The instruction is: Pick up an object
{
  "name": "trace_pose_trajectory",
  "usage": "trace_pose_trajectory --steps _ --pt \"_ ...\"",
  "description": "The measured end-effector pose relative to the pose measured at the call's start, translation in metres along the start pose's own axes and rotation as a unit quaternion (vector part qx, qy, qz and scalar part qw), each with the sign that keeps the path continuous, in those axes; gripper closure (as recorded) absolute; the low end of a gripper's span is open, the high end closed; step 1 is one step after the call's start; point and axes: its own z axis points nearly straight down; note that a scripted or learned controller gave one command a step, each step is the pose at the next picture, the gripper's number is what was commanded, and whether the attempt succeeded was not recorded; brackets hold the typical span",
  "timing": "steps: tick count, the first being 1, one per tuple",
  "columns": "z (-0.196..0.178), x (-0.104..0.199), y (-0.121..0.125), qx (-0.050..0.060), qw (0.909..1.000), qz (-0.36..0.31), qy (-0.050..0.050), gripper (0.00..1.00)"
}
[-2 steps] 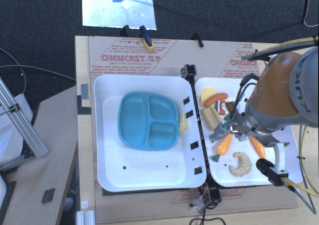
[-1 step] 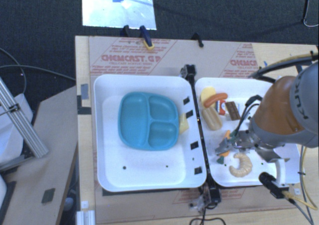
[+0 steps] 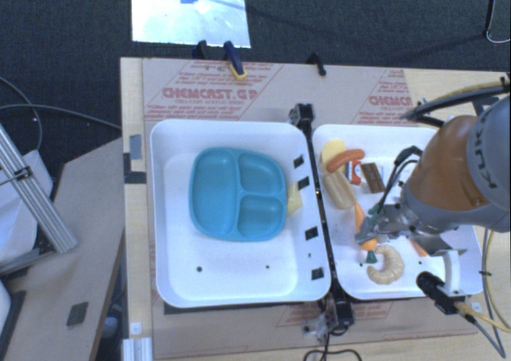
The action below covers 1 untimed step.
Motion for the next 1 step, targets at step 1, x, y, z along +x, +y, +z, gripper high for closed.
trace_pose_trajectory --steps 1 --pt "-0.0744 0.0550 0.0885 -0.006 1.0000 -0.006 0.001 1.00"
